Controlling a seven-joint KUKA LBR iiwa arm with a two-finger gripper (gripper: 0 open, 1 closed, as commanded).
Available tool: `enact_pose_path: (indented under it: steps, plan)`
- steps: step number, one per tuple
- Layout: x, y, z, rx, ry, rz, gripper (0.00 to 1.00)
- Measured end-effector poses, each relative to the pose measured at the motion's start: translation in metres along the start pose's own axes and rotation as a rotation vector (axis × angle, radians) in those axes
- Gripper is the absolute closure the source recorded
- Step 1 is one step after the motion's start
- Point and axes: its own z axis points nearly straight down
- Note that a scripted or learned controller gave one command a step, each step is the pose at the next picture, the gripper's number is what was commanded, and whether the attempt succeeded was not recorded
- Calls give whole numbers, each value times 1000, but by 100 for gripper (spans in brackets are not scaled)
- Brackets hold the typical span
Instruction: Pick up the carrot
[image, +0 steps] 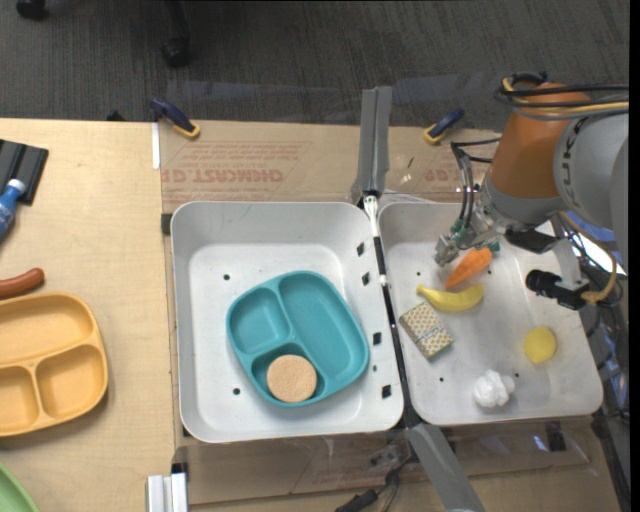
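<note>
I see the carrot (469, 266) in the right bin (560, 400), lying tilted near the bin's far left part, its thick end up toward the right. The tool (462, 242) sits right at the carrot's upper left edge, seemingly touching it, but its tips are small and blurred from here, so I cannot tell whether it is parted, closed, or clamped on anything. Just below the carrot lies a banana (451, 296), nearly touching it. Below the banana, a speckled sponge (426, 329) rests by the bin's left wall. Further right, well apart from the carrot, I make out a lemon (540, 345), and nearer the front a crumpled white lump (492, 389). The arm (545, 150) reaches in from the right, its orange band above the wrist, cables trailing beside it. In the left bin (200, 260) a teal divided plate (296, 336) sits at a slant, with a round cookie (291, 378) in its front compartment. Out on the tabletop (90, 200) to the left I see a yellow divided tray (45, 365), a sausage (20, 283) just beyond it, and a black object with a blue marker at the far edge
</note>
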Motion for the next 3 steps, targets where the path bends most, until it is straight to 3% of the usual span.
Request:
enact_pose_path:
  steps: [1,2,3]
  plan:
    - [21,15,-89,1,-1,295,100]
    - [-24,-1,-41,5,0,530,100]
    - [53,-34,-94,4,1,630,100]
